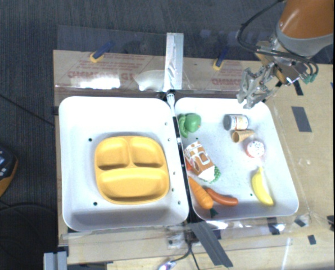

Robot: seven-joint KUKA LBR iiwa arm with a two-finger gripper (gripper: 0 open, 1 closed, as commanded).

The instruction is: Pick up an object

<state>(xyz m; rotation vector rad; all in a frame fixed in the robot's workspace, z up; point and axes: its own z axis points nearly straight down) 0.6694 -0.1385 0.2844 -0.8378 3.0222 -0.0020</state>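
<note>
Can (235, 121) lies just below gripper (252, 96) in right bin (280, 145).

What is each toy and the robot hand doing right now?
Gripper: above the right bin's far rim, holding nothing.
Tray: flat in the left bin.
Can: on its side.
Banana: lying flat.
Carrot: lying beside the sausage.
Green toy: against the divider.
</note>
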